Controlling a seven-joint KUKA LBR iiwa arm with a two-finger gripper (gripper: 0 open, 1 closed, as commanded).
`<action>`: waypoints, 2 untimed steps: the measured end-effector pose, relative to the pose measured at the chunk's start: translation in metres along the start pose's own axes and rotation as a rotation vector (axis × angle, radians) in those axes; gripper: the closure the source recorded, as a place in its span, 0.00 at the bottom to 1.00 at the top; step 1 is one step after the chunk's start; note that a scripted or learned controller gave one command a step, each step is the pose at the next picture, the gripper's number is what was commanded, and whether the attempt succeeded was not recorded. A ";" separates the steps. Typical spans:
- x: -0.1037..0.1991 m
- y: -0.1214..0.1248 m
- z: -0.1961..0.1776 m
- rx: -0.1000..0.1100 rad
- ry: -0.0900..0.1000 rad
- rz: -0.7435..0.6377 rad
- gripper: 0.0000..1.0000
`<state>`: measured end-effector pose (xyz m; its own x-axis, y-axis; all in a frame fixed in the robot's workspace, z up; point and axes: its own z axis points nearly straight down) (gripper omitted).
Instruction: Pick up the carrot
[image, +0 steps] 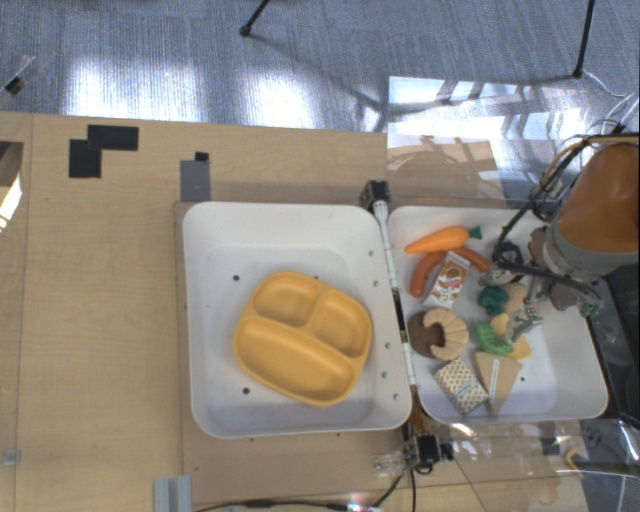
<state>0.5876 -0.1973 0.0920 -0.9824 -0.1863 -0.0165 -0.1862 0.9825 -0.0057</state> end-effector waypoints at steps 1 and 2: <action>0.009 -0.006 -0.013 -0.001 0.004 -0.135 0.00; 0.023 -0.003 -0.001 0.002 -0.005 -0.333 0.00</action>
<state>0.5651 -0.2042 0.0930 -0.8674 -0.4973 -0.0186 -0.4972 0.8675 -0.0135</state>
